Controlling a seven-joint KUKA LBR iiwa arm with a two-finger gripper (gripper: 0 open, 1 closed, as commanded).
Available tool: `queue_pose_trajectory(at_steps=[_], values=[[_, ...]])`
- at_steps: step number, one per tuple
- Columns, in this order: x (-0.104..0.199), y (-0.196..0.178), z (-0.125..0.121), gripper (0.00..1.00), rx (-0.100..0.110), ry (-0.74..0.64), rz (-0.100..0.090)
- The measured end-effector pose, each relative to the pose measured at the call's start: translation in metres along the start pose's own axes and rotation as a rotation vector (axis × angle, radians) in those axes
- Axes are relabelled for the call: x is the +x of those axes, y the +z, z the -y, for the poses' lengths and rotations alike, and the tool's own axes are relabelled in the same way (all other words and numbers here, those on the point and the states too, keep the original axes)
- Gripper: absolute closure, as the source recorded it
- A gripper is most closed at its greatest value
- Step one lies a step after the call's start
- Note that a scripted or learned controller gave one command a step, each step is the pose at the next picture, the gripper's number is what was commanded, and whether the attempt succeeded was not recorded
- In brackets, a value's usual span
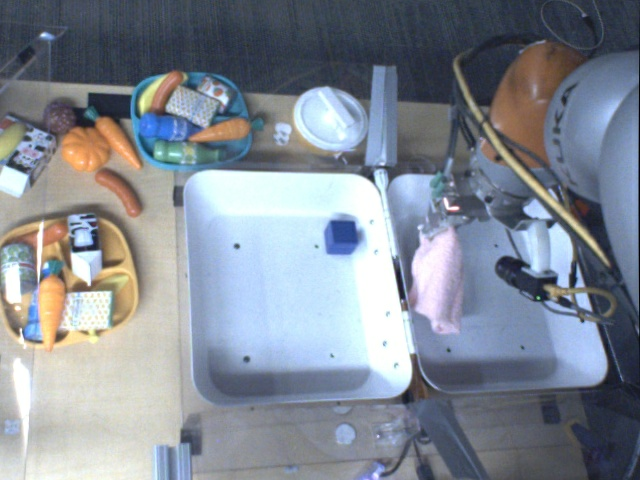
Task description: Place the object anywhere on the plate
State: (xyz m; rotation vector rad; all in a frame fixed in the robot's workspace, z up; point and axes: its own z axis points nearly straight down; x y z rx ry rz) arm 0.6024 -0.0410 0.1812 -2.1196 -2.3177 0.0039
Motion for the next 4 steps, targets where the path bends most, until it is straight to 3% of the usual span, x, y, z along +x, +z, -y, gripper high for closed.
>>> queue_pose_trajectory(at_steps=[1, 3, 4], values=[[0.001, -0.04, -0.002, 1.0, -0.001, -0.009, -0.001], [0.102, -0.02, 0.029, 1.0, -0.001, -0.813, -0.002], [0.154, -0.018, 0.032, 1.0, -0.003, -1.211, -0.001]])
